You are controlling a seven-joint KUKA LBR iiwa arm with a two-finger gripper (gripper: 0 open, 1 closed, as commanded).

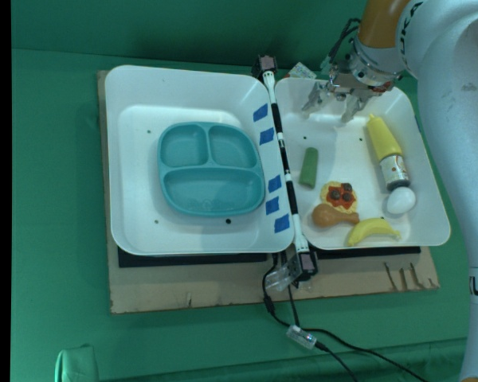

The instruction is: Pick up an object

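My gripper [332,108] hangs over the far end of the right bin [430,213], fingers spread open with nothing between them. Below it in that bin lie a green cucumber piece [308,167], a yellow mustard bottle [385,149] lying lengthwise, a white egg [399,200], a small pizza slice [339,195], a brown chicken drumstick [331,216] and a yellow banana [372,230]. The mustard bottle's near tip sits just right of the gripper; the cucumber lies a short way nearer the camera.
The left bin [135,102] holds a teal divided plate [210,169]. A striped divider bar [282,159] with blue tape tabs runs between the bins. Cables [319,342] trail off the bench's front edge. The grey arm [462,118] fills the right side.
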